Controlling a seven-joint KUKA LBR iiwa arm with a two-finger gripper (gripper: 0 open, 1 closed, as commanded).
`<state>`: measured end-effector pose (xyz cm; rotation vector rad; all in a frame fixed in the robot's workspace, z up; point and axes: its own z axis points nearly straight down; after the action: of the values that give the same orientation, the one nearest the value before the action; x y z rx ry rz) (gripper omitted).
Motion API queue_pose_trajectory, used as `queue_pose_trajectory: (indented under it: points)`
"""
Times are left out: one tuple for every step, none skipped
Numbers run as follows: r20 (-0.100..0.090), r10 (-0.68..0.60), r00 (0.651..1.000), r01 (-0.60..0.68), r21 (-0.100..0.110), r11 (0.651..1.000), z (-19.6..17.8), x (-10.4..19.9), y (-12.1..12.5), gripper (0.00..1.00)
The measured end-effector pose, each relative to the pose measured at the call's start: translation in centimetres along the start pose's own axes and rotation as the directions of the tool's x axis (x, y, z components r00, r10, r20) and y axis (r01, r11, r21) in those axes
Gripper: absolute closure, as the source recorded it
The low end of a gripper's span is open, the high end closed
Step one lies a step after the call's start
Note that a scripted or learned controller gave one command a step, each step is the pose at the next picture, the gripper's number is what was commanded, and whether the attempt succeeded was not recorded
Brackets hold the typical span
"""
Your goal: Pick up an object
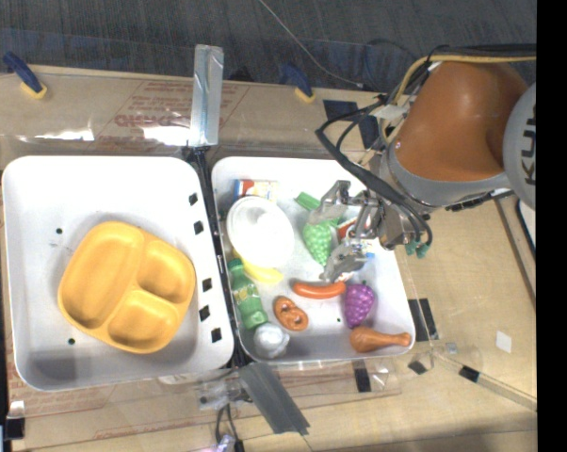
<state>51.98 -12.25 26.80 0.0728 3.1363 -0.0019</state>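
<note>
Objects crowd the right bin (396, 281), all small toy foods of smooth plastic: nearest lie a brown drumstick (378, 340), tapered to a thin end, a clear bottle (253, 311) with a green label lying along the left wall, and a glazed brown doughnut (291, 314). Just beyond them are a knobbly purple grape bunch (359, 302) and an orange-red sausage (317, 289), long and rounded. Farther back a white bowl (259, 231) rests on something yellow, beside a green dotted piece (317, 240). The jaws (348, 252) hang low over the sausage and the grapes; whether they are spread or pressed together I cannot tell, and nothing shows between them. The grey arm (453, 130), with its broad orange band, enters from the right. The left bin (29, 215) holds a glossy yellow divided tray (125, 285) with three rounded wells. Both bins sit on a pale wooden worktop (510, 347) under taped clear sheeting; dark carpet lies beyond.
</note>
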Motion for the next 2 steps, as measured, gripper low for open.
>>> queue_pose_trajectory:
  points:
    - [-0.010, -0.087, 0.996, 0.087, -0.003, 0.996, 9.1, -5.8, -0.6, 0.00]
    - [0.023, -0.168, 0.985, 0.168, 0.009, 0.986, 15.6, -1.2, -0.3, 0.00]
